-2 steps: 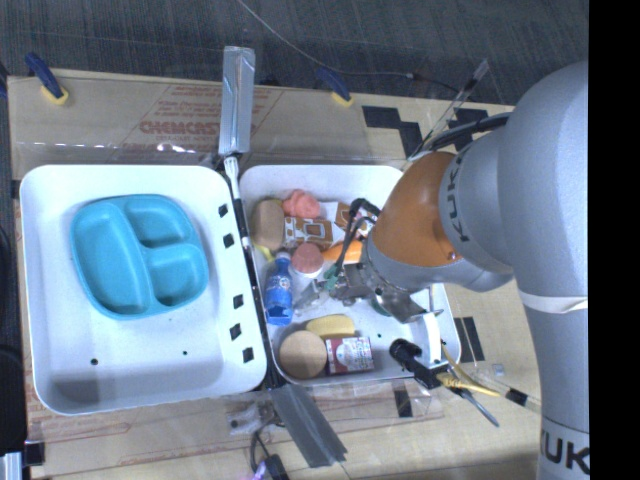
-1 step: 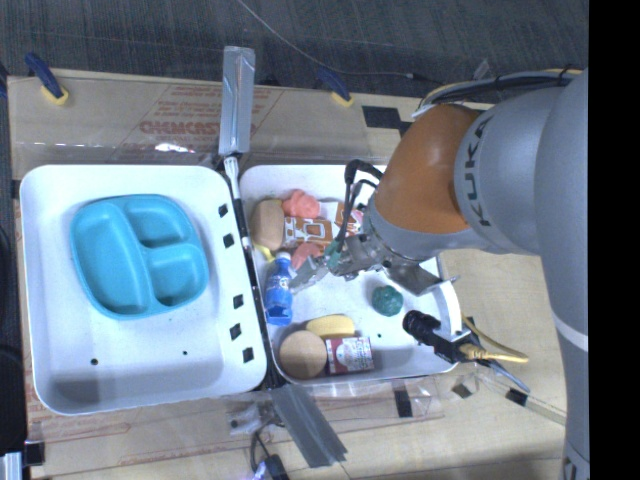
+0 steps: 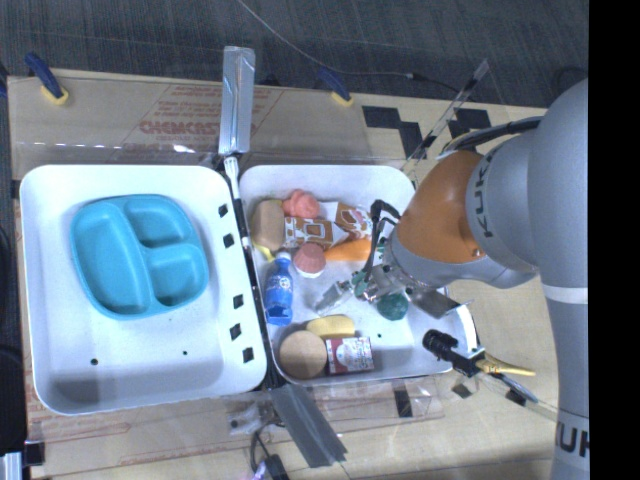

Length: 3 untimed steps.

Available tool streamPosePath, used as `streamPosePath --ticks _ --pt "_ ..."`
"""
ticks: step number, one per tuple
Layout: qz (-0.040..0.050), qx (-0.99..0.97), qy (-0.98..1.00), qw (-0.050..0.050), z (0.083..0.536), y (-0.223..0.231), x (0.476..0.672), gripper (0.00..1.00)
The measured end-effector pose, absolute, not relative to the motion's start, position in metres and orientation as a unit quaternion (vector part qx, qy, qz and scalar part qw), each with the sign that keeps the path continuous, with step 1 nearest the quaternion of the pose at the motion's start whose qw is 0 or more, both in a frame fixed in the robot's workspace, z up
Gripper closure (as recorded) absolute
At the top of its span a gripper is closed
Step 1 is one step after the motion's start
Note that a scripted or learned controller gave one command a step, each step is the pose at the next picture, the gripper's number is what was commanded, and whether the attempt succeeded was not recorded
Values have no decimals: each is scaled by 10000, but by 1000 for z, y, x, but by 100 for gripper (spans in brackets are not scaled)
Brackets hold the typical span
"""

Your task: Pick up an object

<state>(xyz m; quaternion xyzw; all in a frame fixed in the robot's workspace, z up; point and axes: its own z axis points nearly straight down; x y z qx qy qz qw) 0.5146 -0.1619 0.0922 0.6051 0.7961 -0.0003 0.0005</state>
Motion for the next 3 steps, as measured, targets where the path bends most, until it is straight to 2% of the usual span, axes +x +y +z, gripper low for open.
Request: streamPosePath --ticks 1,2,3 --pt "65 6940 7199 -68 93 -182 482 0" --pt "2 6096 7927 -4 92 -158 557 0" --pt "2 5597 8287 -6 101 -119 601 0"
